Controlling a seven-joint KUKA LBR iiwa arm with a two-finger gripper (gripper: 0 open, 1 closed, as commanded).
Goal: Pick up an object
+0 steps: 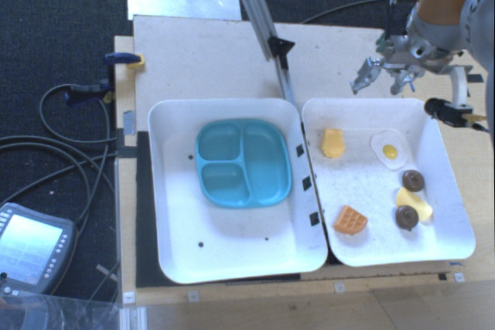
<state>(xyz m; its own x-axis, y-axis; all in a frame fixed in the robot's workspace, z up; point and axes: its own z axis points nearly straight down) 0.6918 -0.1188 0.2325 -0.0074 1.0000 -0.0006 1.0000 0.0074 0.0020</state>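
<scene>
The right bin [452, 189] holds several toy foods: a yellow piece [332, 143], a fried egg [388, 150], an orange waffle [349, 220], two brown donuts [413, 181] [407, 217] and a yellow wedge [418, 203]. My gripper [382, 79] hangs above the bench just past the right bin's far rim. Its two fingers are spread apart, with nothing between them.
The left bin [174, 189] holds a blue divided plate [242, 162]. A metal pole [255, 0] slants across the bench behind the bins. Cables and a teach pendant [31, 247] lie on the floor at the left.
</scene>
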